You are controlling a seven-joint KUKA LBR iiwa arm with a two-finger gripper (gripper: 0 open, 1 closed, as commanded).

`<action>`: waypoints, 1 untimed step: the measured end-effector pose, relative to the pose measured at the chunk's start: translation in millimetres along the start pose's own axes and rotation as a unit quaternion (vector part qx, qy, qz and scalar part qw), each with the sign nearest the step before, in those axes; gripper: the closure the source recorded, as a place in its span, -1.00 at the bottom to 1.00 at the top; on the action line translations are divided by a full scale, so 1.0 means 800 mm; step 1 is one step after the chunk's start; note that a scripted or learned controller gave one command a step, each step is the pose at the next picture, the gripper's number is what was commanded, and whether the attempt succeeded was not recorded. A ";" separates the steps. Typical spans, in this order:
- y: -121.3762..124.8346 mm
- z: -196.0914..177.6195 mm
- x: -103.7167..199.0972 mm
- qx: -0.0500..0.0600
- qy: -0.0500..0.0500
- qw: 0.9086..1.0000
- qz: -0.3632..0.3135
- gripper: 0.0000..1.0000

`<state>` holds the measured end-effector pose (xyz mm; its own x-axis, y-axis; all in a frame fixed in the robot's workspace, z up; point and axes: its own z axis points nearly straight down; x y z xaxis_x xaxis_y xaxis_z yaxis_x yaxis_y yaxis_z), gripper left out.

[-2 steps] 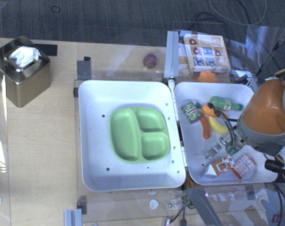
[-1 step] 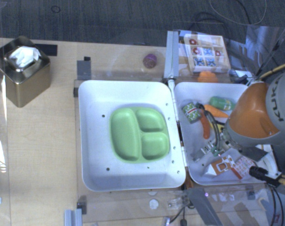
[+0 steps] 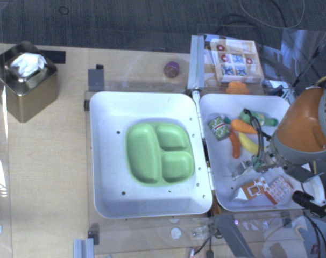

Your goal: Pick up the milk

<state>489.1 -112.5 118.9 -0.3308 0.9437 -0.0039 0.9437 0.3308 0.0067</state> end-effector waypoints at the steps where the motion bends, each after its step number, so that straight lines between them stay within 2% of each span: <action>1: -0.021 0.026 -0.057 0.001 0.000 1.000 -0.017 -1.00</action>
<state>488.6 -161.1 98.6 -0.3636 0.9316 -0.0038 0.9315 0.3636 0.0050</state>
